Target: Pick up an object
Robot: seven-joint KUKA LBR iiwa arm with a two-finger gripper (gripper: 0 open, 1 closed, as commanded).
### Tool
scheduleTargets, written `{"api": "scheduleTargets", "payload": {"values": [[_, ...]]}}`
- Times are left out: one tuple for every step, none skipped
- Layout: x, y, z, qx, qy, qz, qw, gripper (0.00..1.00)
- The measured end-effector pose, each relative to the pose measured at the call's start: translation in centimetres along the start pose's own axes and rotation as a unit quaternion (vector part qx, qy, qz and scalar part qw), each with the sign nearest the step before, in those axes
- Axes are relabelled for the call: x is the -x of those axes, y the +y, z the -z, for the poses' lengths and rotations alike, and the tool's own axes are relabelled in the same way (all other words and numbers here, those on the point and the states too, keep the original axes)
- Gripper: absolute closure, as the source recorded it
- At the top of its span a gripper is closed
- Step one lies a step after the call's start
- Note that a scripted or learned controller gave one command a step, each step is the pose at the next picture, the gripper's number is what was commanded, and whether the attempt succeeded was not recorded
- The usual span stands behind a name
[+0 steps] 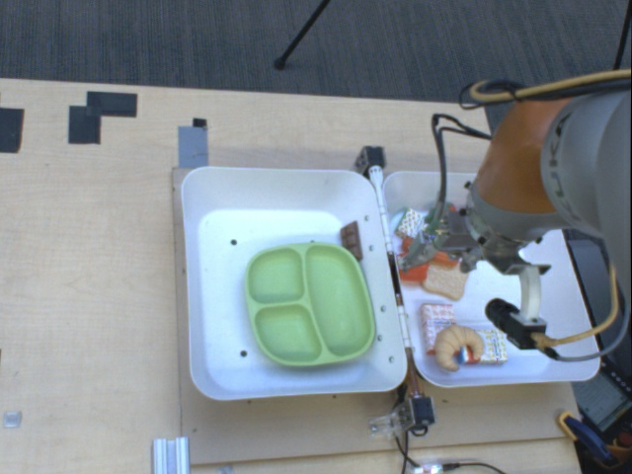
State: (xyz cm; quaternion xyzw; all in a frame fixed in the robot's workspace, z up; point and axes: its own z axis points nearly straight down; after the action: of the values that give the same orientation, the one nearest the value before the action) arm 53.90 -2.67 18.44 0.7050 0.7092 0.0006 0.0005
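while tool (446,237) hangs over right bin (563,365), green tray (310,304) left

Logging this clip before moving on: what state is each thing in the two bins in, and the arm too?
Green divided plate: flat in the left bin, compartments bare.
Small brown piece: beside the plate's upper right rim.
Croissant: lying in the right bin, not held.
Cracker: lying flat, not held.
Gripper: low over the right bin's clutter.

Left bin (212,294) mostly taken by the green tray (311,304), open strip along its far wall. Right bin (573,363): arm (553,166) overhead, toys (459,339) crowding the near-left corner.
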Motion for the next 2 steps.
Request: {"api": "scheduleTargets", "payload": {"values": [[5.7, -4.3, -2.6, 0.000, 0.000, -0.001, 1.0000, 0.00], [5.6, -5.1, -9.8, 0.002, 0.000, -0.002, 1.0000, 0.00]]}}
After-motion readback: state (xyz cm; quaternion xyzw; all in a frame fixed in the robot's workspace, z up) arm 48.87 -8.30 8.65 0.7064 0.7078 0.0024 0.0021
